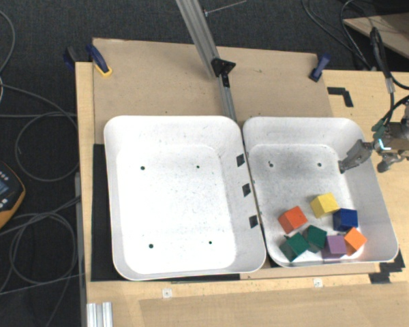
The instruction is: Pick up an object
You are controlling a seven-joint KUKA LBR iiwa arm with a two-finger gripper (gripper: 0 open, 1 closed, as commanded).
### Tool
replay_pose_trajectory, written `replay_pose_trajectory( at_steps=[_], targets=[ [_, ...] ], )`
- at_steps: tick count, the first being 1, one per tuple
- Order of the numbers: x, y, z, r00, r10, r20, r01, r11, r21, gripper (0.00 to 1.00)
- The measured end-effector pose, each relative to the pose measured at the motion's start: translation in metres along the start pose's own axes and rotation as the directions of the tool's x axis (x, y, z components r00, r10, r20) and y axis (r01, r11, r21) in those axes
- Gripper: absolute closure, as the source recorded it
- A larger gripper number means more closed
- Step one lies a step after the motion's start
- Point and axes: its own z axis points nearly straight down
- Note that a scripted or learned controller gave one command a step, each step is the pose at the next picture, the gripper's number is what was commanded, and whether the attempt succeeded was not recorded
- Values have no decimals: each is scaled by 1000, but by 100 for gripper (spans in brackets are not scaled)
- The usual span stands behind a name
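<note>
At right edge of bench, gripper [368,154] hangs over the far right rim of the right bin [286,142]; two fingers spread apart, nothing between them; one grey finger [353,157] angles down toward the bin floor. Blocks cluster in that bin's near right corner, well apart from the gripper: orange cube [293,219], yellow cube [324,204], blue cube [345,219], second orange block [355,239], purple block [335,245], two dark green blocks [305,242]. Left bin [123,142] sits beside.
</note>
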Motion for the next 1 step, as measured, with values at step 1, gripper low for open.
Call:
replay_pose_trajectory(
  at_steps=[1],
  targets=[
    [0,1,-2,1000,-1,1,1,1000,-5,0]
  ],
)
